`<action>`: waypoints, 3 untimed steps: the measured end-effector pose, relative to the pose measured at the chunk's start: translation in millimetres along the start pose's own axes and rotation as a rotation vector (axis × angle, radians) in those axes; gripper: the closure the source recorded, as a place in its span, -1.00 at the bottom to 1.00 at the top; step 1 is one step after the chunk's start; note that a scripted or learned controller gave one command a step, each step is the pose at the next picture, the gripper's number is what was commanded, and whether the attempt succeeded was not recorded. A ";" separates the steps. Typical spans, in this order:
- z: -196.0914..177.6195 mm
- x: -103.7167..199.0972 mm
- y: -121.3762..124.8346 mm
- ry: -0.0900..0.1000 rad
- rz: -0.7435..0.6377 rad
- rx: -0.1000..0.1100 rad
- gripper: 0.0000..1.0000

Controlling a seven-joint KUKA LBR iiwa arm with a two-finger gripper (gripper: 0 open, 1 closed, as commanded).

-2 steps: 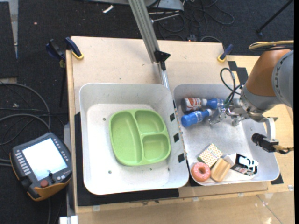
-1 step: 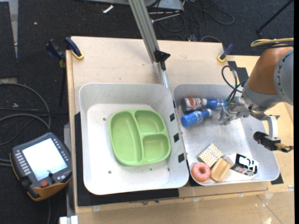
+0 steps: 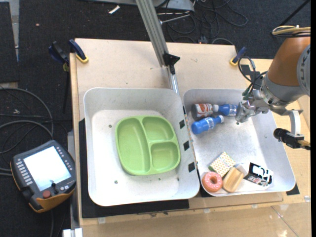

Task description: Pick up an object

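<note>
teach pendant (image 3: 43,177), clamps (image 3: 79,51), cables (image 3: 217,14)

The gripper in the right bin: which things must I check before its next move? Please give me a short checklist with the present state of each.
1. Gripper is over the right bin: ok, near its far side.
2. A target is close: ok, the blue bottle lies just beside the gripper.
3. Something is between the fingers: cannot tell, too small to see.
4. Bottles lie apart: not ok, the blue bottle, the second blue bottle and the white bottle with red label are crowded together.
5. Other choices are reachable: ok, the pink doughnut and the bread roll lie at the near edge.
</note>
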State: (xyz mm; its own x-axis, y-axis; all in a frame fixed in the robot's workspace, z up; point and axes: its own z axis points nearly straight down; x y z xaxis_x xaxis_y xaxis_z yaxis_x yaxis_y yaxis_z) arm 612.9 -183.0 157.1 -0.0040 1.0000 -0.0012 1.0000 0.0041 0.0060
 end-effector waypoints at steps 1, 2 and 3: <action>-64.3 1.4 4.1 -0.001 0.000 -0.002 1.00; -113.8 1.4 6.0 -0.001 0.000 -0.001 1.00; -105.1 63.7 -5.6 0.003 -0.004 0.007 1.00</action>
State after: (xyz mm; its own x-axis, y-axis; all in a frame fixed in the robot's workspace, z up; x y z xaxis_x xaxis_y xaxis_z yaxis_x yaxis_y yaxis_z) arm 606.5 -119.2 262.1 -0.0084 1.0000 0.0018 1.0000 0.0084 -0.0010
